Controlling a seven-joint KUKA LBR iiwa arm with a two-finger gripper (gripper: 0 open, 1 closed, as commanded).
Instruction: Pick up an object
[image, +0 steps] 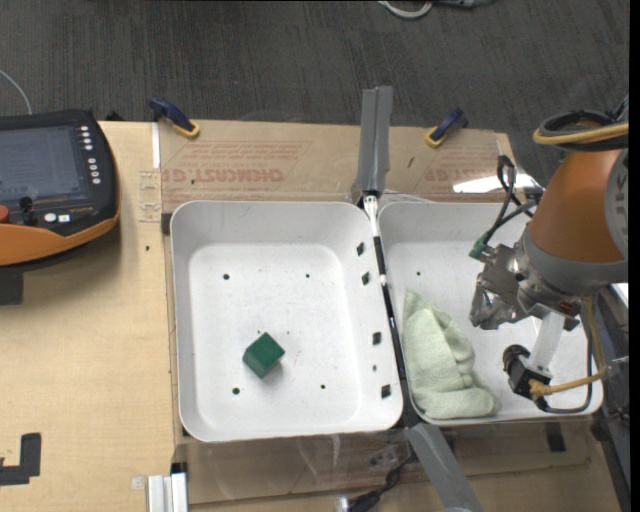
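Now the end effector (497, 308) hangs beside the cloth (440, 360); I cannot tell its grip. Next, it must go down.

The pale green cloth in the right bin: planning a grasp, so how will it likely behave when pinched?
The cloth lies crumpled in soft folds, so it is probably floppy and would drape or unfold when lifted. It looks light and unlikely to roll.
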